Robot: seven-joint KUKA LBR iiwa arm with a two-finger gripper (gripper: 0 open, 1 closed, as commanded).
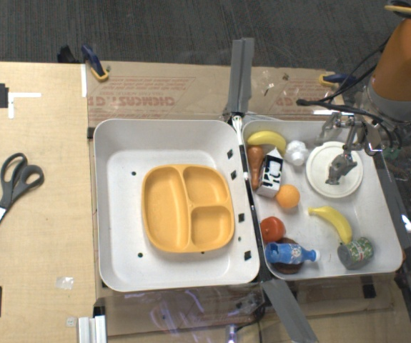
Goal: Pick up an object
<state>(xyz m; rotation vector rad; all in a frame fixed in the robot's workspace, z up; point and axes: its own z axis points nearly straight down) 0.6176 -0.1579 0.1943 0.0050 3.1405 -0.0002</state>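
Your gripper hangs over the white round dish in the right bin, jaw state I can't tell and nothing visibly held, so I'd aim for an isolated target like the orange ball or lower banana, descending straight, clear of neighbours.

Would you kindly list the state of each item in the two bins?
Yellow three-compartment plastic tray: flat, nothing in it.
Round white dish: upright, under the tool.
Blue plastic bottle: lying on its side.
Black-and-white carton: lying down beside the orange ball.
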